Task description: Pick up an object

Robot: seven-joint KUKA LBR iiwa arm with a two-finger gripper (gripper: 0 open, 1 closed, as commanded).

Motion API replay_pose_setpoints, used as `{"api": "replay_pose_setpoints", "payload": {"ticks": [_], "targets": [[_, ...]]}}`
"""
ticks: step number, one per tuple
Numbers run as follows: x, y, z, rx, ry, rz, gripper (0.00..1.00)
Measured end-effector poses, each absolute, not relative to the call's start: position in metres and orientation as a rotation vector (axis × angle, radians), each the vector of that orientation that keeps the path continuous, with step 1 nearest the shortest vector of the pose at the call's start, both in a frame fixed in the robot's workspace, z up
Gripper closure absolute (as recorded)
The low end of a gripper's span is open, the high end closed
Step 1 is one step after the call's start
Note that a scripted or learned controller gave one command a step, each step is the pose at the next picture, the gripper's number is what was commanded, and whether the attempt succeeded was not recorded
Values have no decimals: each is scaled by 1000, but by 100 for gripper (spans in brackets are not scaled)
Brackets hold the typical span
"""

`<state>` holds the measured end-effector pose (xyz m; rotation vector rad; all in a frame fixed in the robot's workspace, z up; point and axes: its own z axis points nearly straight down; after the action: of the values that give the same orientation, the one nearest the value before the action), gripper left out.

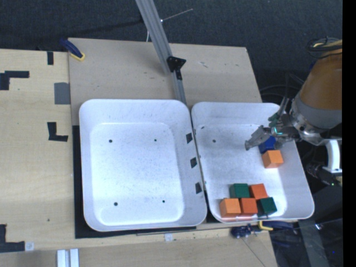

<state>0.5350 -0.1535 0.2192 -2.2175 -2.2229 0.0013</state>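
Right bin (203,149) as landmark. At its near edge: cluster of orange and green blocks (247,199). Farther in, by its right wall: lone orange block (272,158). Just beyond: blue block (268,143) under tool (260,139); finger state indeterminate

The grey arm (320,102) reaches in from the right, orange-banded wrist angled down, gripper (261,141) low.

The arm (322,93) is bulky and rounded, with a broad orange band over a grey wrist section. Its gripper (261,139) has slim grey metal fingers and a small teal spot.
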Motion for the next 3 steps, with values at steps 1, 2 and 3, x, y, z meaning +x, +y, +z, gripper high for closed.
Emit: {"api": "replay_pose_setpoints", "payload": {"ticks": [1,2,3], "targets": [[535,-154,219,-2218,-2223,2,0],[543,-158,167,-2216,-2220,7,0],[533,-155,106,-2215,-2218,8,0]]}}
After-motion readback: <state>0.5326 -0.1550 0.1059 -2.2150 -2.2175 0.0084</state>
